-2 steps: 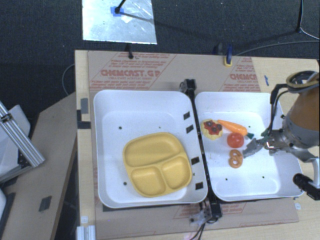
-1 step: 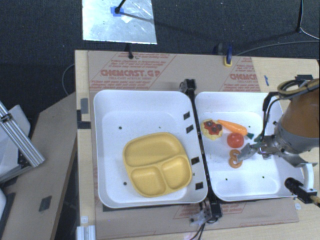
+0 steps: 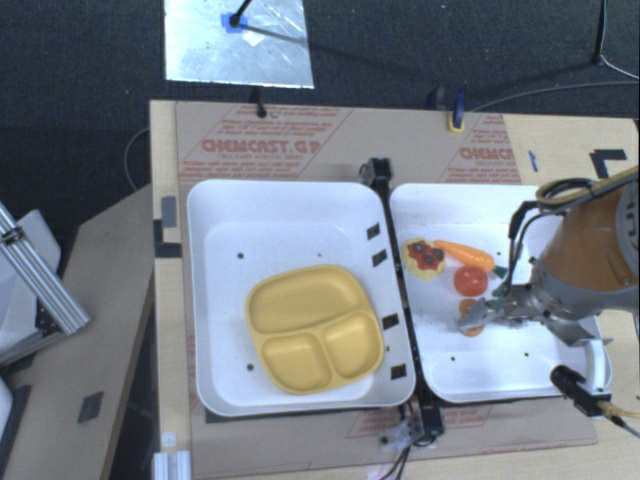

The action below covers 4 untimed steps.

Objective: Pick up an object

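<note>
I judge that I am in the closing-in step, so the good way is to bring the tip straight down over one object alone and not to push its neighbours.

From largest to smallest: the left shallow white plastic bin holds a yellow plastic plate with three compartments. The right shallow white plastic bin holds the small things. The grey arm with the orange band comes in from 3 o'clock and bends down toward the bin's middle. The two-finger gripper is low at about 9 o'clock of the wrist.

An orange plastic carrot lies at 12 o'clock of the gripper. A yellow toy piece with dark red berries is at 11 o'clock. A round red tomato-like ball is just above the tip. A small orange-brown object sits right at the tip; I take it as the target.

Whether the fingers are apart or together I cannot tell, and I cannot see if they hold it.
</note>
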### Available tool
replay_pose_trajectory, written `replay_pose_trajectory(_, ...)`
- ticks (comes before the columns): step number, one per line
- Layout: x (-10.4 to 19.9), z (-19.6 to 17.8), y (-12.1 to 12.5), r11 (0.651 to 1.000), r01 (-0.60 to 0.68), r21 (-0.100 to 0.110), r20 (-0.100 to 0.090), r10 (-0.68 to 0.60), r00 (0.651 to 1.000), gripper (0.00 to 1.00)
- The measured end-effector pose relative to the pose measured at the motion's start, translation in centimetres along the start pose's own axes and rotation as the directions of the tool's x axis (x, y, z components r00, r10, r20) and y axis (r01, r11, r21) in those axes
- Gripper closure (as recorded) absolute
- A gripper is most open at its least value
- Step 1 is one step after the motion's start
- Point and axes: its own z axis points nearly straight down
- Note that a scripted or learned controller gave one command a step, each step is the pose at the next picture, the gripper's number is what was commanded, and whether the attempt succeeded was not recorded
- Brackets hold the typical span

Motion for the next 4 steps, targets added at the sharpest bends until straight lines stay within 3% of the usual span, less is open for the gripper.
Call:
replay_pose_trajectory(1, 0.2, -1.4, 0.3, 1.0, 0.003, -0.006, -0.003, -0.003, 1.0, 1.0)
replay_pose_trajectory(3, 0.6, -12.1, 1.5, 1.0, 0.005, -0.004, 0.003, -0.005, 1.0, 1.0)
replay_pose_trajectory(4, 0.6, -14.5, 1.6, 1.0, 0.006, 0.0, 0.002, -0.006, 1.0, 1.0)
